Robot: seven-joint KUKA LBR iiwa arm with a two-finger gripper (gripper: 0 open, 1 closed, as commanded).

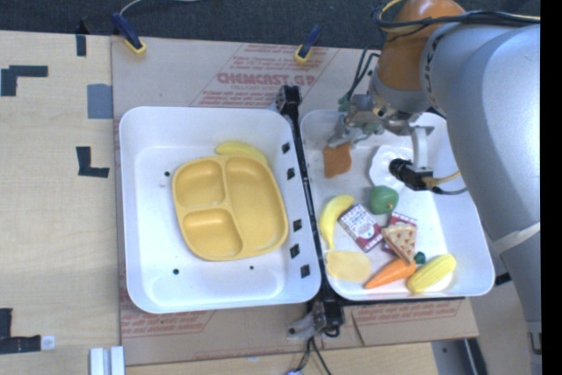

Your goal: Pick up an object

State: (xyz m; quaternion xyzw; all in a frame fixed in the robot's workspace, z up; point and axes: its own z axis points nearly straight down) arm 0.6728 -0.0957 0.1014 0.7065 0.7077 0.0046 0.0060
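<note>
My gripper (342,139) hangs over the back left part of the right bin (474,263). A brown-orange block (337,161) sits right at its tip, close to the bin's left wall; whether the block is gripped or just lies beneath cannot be made out. In front of it lie a green ball (382,199), a yellow banana (334,218), a red-and-white carton (360,227), a pizza slice (401,240), a carrot (388,273), a yellow fruit (432,272) and a pale yellow disc (349,264).
The left bin (145,277) holds a yellow divided plate (230,206) with a small yellow piece (241,151) behind it. A black divider (297,189) runs between the bins. The grey arm (492,101) covers the right bin's back right corner.
</note>
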